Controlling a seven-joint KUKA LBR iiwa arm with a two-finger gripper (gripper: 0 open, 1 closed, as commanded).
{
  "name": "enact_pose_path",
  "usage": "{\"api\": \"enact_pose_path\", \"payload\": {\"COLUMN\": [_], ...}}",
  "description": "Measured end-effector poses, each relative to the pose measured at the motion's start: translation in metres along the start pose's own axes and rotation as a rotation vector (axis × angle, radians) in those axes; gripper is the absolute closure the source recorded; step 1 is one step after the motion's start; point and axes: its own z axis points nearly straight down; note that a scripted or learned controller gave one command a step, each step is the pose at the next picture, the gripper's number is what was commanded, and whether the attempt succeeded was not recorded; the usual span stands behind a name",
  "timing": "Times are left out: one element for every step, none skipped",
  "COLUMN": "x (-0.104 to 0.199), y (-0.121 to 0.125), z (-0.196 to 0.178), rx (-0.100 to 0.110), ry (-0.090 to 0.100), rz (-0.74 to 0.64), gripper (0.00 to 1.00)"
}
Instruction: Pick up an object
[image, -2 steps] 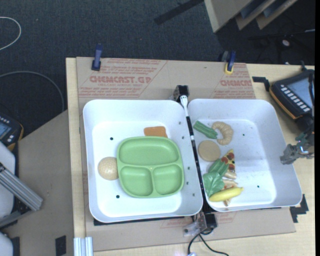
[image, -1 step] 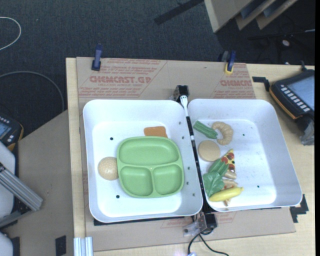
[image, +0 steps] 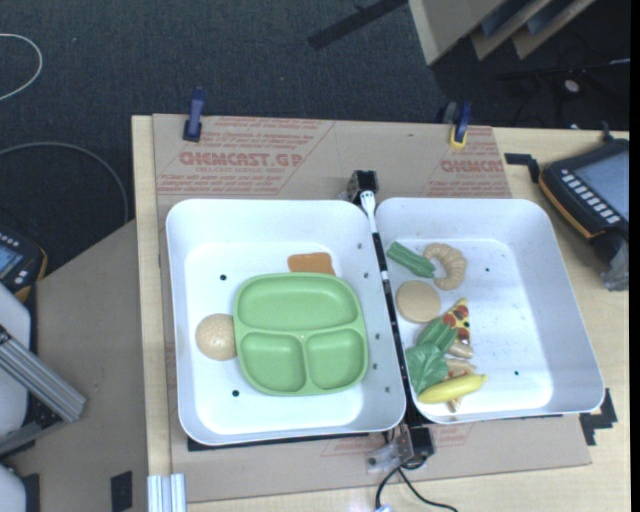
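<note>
The right bin (image: 530, 300) holds a cluster of toy food along its left side: a green pod (image: 411, 259), a curled tan shrimp (image: 447, 264), a round beige cookie (image: 418, 301), a pizza slice (image: 458, 322), a green leafy piece (image: 430, 355) and a yellow banana (image: 452, 387). In the left bin (image: 190, 260) lies a green divided plate (image: 300, 332), with a round tan bun (image: 215, 336) to its left and an orange slab (image: 311, 263) behind it.
Both bins rest on a cardboard sheet (image: 250, 155) held by a blue clamp (image: 194, 115) and a yellow-blue clamp (image: 459, 124). A black and orange pendant (image: 592, 192) lies at the right. An aluminium rail (image: 40, 385) crosses the lower left.
</note>
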Motion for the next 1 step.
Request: {"api": "enact_pose_path", "payload": {"x": [0.1202], "y": [0.0011], "z": [-0.0367], "rx": [-0.002], "ry": [0.006], "rz": [-0.012], "gripper": [1.0]}}
